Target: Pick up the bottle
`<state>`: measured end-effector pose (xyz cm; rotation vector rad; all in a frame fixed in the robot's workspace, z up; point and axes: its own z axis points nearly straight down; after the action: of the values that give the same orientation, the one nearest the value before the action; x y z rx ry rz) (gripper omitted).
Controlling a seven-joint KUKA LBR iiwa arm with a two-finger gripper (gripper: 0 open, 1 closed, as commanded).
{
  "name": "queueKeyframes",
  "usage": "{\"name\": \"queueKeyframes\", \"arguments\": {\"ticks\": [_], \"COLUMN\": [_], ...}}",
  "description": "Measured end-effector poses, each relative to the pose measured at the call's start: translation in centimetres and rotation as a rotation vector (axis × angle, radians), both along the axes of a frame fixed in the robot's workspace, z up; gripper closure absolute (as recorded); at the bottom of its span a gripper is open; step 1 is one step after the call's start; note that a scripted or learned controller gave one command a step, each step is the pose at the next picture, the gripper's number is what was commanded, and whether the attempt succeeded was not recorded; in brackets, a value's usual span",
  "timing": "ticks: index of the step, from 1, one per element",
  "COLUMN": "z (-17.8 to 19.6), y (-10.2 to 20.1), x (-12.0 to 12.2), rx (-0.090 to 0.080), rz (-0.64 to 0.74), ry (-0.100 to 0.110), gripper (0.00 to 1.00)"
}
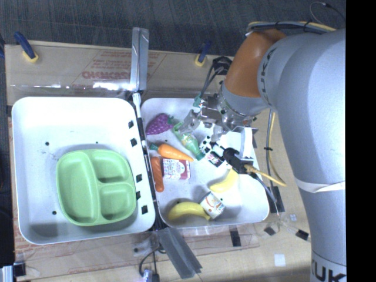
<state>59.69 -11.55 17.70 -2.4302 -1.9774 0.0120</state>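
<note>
Gripper low in right bin, upper middle, over a green-clear item; finger state: can't tell. Bottle, small w/ printed label, lies nr front edge betw. two bananas, well apart from gripper. Pick not yet done; reach + grasp left.

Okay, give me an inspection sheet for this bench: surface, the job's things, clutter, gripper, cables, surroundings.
Surface: two white bins side by side, left bin, right bin, on a cardboard-covered bench.
Job's things: small bottle lying in the right bin against a banana.
Clutter: green divided plate in the left bin; grapes, carrot, red-and-white carton, second banana in the right bin.
Gripper: gripper over the right bin's far side, apart from the bottle.
Cables: yellow cable beside the arm.
Surroundings: blue clamps at the bench's far edge.
</note>
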Motion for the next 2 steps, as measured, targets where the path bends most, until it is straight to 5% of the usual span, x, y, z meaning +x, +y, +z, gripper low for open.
{"name": "queueKeyframes", "arguments": {"ticks": [1,2], "z": [0.65,0.65], "y": [0.14,0.14], "x": [-0.02,-0.02], "rx": [0.002,0.002], "rz": [0.007,0.007], "ry": [0.008,0.008], "gripper": [1.0,0.0]}}
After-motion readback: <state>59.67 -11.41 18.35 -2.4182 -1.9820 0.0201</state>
